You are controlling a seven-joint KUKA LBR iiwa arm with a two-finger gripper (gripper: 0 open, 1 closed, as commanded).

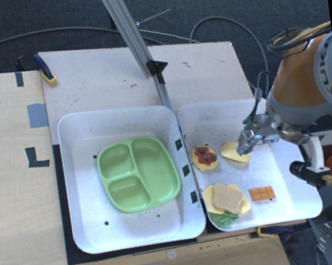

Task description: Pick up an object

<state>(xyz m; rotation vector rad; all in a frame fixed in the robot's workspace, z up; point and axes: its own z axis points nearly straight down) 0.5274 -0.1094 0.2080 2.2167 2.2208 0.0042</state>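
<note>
The right bin (pixel 296 202) holds a round pastry with a red centre (pixel 205 157), a pale yellow slice (pixel 234 152), a sandwich with lettuce and cheese (pixel 226 201) and a small orange cracker (pixel 261 194). My gripper (pixel 244 146) hangs low over the right end of the yellow slice, at or just above it. The grey arm with its orange band (pixel 297 81) comes in from the right.
The left bin (pixel 82 188) holds a green divided plate (pixel 139 173). A metal pole (pixel 131 30) slants across the bench toward the wall between the bins. Cables (pixel 218 25) lie behind the bench.
</note>
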